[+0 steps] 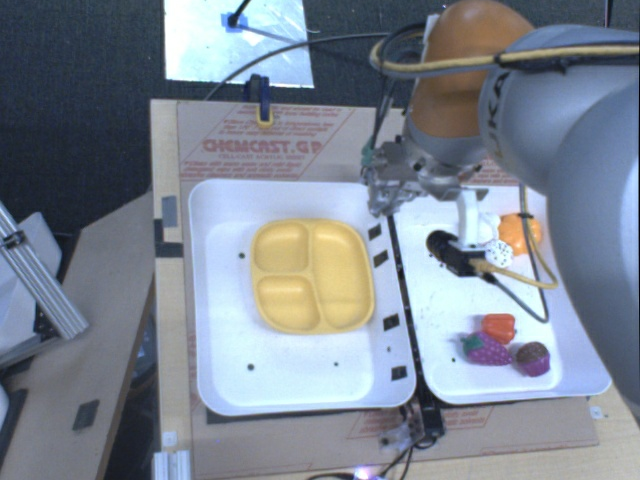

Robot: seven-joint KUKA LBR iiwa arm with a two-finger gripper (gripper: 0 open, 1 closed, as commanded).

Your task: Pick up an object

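the fingers (381,200) are hanging over the far right corner of the left bin (215,298), just beside the divide between the two bins, and i cannot tell whether they are open or closed. a yellow tray (312,275) is lying in the middle of the left bin. in the right bin (445,318) an orange (520,230) and a white die (498,255) are sitting touching, while a pepper (498,326), grapes (486,349) and a dark purple piece (533,357) are clustering near the front edge, well apart from the fingers.
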